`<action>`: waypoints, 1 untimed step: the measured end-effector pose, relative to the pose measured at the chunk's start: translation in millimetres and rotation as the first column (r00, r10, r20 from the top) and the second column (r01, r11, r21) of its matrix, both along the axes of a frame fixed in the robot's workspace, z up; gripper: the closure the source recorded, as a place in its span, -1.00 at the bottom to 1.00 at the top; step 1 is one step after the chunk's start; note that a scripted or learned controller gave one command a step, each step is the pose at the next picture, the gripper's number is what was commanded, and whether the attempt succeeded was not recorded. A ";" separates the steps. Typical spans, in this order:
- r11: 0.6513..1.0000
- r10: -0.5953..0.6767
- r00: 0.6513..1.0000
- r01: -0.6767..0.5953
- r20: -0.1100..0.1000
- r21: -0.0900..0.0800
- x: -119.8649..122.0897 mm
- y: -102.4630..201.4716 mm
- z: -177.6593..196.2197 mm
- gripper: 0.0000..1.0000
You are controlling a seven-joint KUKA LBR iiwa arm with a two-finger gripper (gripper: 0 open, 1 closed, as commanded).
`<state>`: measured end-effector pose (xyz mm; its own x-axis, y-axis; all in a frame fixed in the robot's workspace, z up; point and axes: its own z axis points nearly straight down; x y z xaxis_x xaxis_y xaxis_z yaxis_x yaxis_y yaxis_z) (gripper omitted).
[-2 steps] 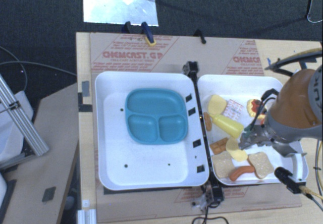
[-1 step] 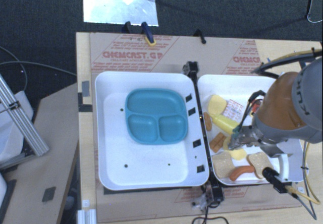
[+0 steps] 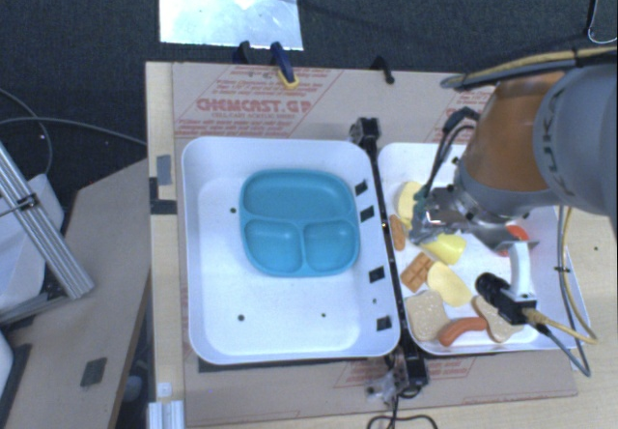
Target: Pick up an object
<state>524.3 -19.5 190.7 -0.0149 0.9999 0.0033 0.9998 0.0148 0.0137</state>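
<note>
Red sausage [image 3: 463, 328], bread slice [image 3: 424, 309], front edge

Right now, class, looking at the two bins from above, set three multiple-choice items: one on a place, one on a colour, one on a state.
1. Where does the divided plate lie?
A. left bin
B. right bin
C. the floor

2. What colour is that plate?
A. red
B. blue
C. green

3. Where is the tool?
A. over the left bin
B. over the toy food in the right bin
C. off the bench

Answers: 1 A, it sits mid-bin in the left bin; 2 B, plainly blue; 3 B, it hangs above the yellow piece.
</note>
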 end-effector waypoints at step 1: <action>1.000 -0.004 1.000 0.004 -0.010 -0.001 -17.6 55.8 18.0 1.00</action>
<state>506.7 36.3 208.7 -0.0106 0.9999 0.0020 0.9999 0.0106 0.0032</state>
